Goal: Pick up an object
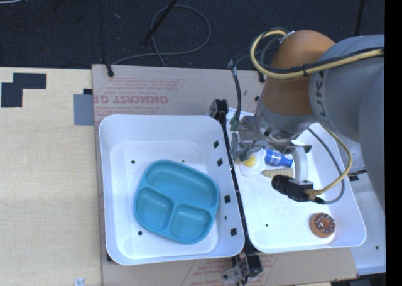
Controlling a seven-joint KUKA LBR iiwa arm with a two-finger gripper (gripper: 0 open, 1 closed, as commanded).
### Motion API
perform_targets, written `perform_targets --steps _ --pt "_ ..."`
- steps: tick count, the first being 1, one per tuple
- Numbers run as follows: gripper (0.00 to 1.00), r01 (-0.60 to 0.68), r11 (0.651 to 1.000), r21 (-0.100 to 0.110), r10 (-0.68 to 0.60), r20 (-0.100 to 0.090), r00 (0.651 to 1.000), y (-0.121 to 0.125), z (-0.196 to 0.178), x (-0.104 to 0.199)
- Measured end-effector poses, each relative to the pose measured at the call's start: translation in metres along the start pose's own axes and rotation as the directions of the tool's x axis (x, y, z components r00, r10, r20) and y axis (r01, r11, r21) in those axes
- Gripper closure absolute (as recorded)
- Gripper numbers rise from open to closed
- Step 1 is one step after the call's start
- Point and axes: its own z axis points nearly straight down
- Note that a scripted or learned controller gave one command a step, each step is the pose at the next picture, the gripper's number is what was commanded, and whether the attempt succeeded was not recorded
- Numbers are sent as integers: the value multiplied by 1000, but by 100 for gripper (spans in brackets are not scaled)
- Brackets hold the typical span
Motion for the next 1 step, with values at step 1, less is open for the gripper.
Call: perform_targets --steps 1 --pt "100 -1 1000 0 1 1 1000 21 2 50"
